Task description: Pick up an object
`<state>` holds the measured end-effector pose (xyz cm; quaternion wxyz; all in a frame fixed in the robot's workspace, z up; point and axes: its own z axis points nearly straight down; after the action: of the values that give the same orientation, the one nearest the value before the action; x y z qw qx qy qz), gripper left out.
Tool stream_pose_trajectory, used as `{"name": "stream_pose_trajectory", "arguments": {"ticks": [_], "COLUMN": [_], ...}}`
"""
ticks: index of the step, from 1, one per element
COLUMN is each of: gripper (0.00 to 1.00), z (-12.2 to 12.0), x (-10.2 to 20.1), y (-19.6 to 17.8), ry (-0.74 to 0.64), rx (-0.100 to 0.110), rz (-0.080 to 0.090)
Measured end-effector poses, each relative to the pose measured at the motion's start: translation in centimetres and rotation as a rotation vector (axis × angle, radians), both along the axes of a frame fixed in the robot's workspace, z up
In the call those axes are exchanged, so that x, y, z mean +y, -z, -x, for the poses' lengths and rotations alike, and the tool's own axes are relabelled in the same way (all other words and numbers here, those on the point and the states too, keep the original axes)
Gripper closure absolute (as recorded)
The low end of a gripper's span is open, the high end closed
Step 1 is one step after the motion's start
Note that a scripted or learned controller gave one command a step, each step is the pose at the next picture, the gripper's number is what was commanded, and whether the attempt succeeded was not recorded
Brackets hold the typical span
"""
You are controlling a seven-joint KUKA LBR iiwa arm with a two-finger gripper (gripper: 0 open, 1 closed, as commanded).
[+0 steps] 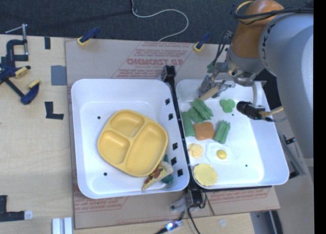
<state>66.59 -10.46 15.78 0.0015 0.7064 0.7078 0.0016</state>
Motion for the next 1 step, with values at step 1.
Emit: {"name": "stream_pose_trajectory", "arguments": {"ticks": [1], "gripper": [1.00], "z": [-0.25], "x": [-0.47], "y": [-6.26], "ry": [0.000], "rx": [-0.001], "rz": [0.001]}}
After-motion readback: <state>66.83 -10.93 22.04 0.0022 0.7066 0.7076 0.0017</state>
